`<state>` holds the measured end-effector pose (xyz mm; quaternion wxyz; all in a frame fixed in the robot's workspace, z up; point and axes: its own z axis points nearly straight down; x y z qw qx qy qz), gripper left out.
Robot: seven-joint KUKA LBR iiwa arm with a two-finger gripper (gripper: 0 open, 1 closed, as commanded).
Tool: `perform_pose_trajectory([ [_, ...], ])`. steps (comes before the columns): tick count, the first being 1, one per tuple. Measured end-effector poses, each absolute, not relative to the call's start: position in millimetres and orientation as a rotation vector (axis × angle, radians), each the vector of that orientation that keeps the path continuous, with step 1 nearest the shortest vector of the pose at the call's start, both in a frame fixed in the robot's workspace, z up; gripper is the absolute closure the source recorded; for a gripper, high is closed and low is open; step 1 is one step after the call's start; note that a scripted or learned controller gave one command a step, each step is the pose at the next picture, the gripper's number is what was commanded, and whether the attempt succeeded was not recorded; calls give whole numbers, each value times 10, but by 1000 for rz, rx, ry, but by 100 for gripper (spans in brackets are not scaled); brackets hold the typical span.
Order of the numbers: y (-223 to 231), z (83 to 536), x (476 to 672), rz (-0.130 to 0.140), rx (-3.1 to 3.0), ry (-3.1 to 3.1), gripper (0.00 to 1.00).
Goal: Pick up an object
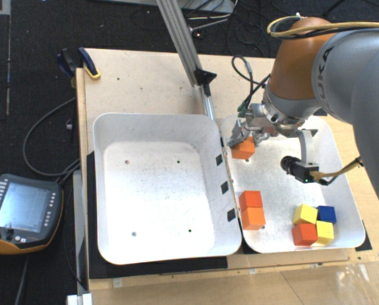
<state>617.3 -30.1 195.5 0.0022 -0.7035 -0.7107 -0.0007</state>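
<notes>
The arm reaches in from the right over the right bin (342,170); its gripper (245,140) sits near that bin's upper left corner, close to the wall it shares with the left bin (113,170); a small orange block (243,150) shows between the fingers, tilted, and looks to hang a little above the bin floor, so the gripper appears closed on it; the hold seems to catch only the block's upper part, a shallow grip by my reading; best to rise straight and slowly, no sideways swing, since the bin wall is just beside; a taller orange block (252,209) stands lower down near the same wall; a cluster of yellow, blue and red blocks (313,224) lies toward the lower right, well apart from the gripper.
</notes>
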Motion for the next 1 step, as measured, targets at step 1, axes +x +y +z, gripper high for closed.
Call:
perform_pose_trajectory([
  [1,722,2064,6095,-3,-2208,-2231,100],
])
